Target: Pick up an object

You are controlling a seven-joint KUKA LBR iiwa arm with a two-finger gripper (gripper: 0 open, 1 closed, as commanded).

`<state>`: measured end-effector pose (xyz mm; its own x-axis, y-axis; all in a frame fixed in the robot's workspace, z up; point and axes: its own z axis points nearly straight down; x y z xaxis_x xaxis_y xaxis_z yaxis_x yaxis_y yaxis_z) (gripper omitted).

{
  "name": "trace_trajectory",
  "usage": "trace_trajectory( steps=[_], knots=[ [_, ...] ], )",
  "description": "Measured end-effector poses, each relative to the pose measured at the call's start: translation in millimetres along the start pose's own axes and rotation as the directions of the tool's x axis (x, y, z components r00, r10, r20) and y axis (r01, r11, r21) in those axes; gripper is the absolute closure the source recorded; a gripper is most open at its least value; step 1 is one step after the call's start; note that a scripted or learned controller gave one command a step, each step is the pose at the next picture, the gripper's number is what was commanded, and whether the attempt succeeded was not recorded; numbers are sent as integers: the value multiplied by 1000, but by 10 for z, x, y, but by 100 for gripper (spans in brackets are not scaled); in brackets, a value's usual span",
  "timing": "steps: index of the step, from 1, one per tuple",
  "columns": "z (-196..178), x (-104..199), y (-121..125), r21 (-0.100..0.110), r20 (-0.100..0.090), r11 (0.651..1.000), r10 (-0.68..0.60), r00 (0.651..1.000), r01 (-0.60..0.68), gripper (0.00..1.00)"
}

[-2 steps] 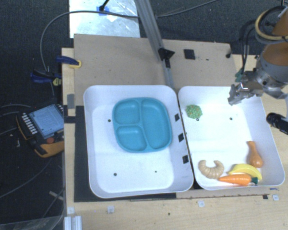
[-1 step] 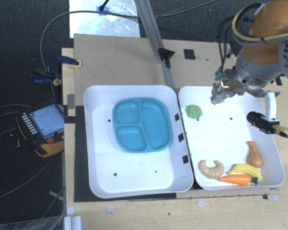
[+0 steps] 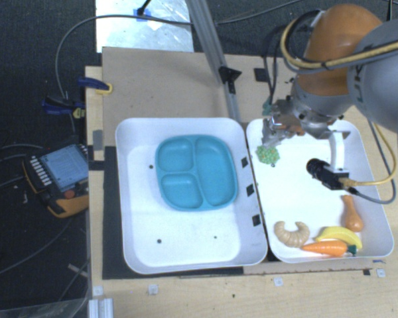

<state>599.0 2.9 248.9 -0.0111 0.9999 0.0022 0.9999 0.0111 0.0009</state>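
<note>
Left bin point(image 3: 136, 244): blue divided tray point(image 3: 196, 171) sits in its far half, flat, nothing on it. Right bin point(image 3: 378, 234): green broccoli-like piece point(image 3: 268, 155) at the far left corner, directly under the pincer point(image 3: 274, 130). Piece looks touching or just below the pincer tips; can't tell if it's gripped or whether the pincer is open or closed. Near edge of right bin, left to right: croissant point(image 3: 291, 233), carrot point(image 3: 326, 247) touching banana point(image 3: 341, 236), brown pear-shaped item point(image 3: 351, 213) just far of the banana. Arm comes in from far right over the desk point(image 3: 166, 85).
</note>
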Motion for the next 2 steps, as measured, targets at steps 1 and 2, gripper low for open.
trace_trajectory(
  steps=[1,2],
  knots=[
    [173,481,17,1,1,1000,1,1000,-1,100],
    [305,991,-36,1,0,1000,1,1000,-1,100]
  ],
)
